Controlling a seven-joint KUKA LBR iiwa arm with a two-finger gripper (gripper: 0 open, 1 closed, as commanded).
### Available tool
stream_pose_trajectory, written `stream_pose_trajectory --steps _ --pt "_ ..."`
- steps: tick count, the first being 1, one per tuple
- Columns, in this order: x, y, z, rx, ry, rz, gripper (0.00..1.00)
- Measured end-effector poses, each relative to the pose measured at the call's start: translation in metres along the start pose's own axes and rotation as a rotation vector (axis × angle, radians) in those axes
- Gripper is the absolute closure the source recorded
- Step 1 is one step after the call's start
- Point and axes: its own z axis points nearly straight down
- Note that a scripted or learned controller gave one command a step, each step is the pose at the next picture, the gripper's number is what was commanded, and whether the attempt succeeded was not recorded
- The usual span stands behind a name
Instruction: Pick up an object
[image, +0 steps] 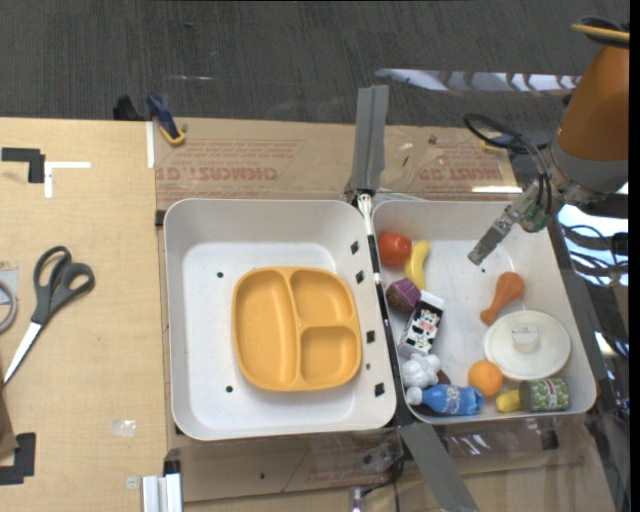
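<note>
One gripper (484, 250) is what you have to work with, and it hangs over the upper part of the right bin (452, 212), slanting down from the grey wrist and the orange band of the arm (596, 110) at the right edge. You cannot tell from this view how its tip is set; nothing shows in its grasp, and the white floor beneath it is bare.

Nearest to it you find the orange drumstick (503, 294), lying just below and to its right, with the round white lid (526, 343) touching the drumstick's lower end. To the tool's left, the yellow banana (416, 262) lies beside the red tomato (394, 246), both close to the wall between the bins. Below those sits the purple onion (403, 294), then the black-and-white carton (424, 324) leaning just beneath it.

Along the bin's lower edge things crowd together: a small white figure (419, 372), the blue bottle (450, 400) lying on its side, the orange ball (485, 377) tucked against the white lid, and a green-labelled can (545, 394) with a small yellow piece (508, 401) beside it.

Look further left and you see the left bin (190, 330) holding a yellow divided tray (297, 327). Well apart on the wooden bench (80, 380) lie scissors (48, 296), and a blue clamp (165, 118) sits at the cardboard's top corner.
</note>
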Motion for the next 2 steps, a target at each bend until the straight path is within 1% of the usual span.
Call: stream_pose_trajectory --steps 1,2 --pt "-0.027 -0.041 0.119 0.0 -0.001 0.096 0.0" --pt "-0.028 -0.04 0.109 -0.001 -0.005 0.094 1.0"
